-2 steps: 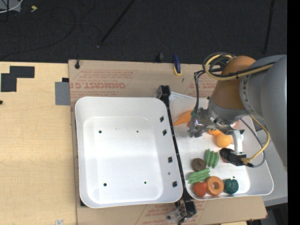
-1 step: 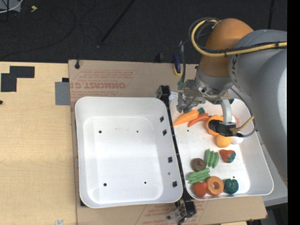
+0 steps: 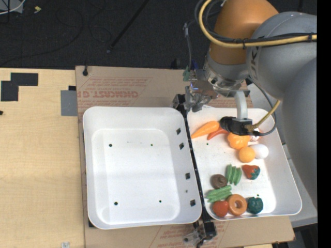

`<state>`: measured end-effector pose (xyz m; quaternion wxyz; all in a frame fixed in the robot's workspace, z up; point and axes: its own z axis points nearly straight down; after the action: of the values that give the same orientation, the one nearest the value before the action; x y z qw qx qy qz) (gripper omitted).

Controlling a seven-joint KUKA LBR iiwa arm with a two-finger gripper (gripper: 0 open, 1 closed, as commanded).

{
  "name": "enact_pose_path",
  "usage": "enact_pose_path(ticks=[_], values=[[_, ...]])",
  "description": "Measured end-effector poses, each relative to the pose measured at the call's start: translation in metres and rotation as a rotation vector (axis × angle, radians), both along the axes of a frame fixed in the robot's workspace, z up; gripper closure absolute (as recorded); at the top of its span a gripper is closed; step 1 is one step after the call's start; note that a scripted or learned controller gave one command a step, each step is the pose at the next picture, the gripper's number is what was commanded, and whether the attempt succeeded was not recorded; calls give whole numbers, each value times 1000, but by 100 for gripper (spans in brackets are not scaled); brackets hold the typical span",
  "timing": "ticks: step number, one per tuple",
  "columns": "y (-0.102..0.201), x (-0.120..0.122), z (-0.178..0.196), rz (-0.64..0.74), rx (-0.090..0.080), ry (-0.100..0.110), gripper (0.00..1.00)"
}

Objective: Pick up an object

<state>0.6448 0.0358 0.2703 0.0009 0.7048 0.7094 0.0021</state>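
Note:
My gripper (image 3: 198, 100) hangs over the back left corner of the right bin (image 3: 289, 190), just above the divide between the two bins. Nothing shows between its fingers. An orange carrot (image 3: 205, 129) lies just in front of it, with a red chilli (image 3: 217, 134) beside that. Further right sit an orange fruit (image 3: 237, 140), an orange ball (image 3: 246, 154) and a white egg (image 3: 261, 151). Toward the front lie green beans (image 3: 234, 174), a brown lump (image 3: 218, 181), a red and teal fruit (image 3: 252, 171), a green pod (image 3: 219, 193), a tomato (image 3: 221, 208), a donut (image 3: 237, 204) and a teal piece (image 3: 254, 205).
The left bin (image 3: 95, 154) stands against the right bin, their rims touching. Both rest on a cardboard sheet (image 3: 129, 87) on the wooden bench. The grey arm (image 3: 289, 61) reaches in from the right above the right bin's back edge.

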Motion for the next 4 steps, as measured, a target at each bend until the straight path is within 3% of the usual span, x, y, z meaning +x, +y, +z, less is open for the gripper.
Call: enact_pose_path(ticks=[1, 2, 3, 4], values=[[38, 0, 41, -1, 0, 3, 100], [109, -1, 227, 1, 3, -9, 100], [56, -1, 183, -11, -5, 13, 100], [20, -1, 149, -10, -4, 13, 100]])
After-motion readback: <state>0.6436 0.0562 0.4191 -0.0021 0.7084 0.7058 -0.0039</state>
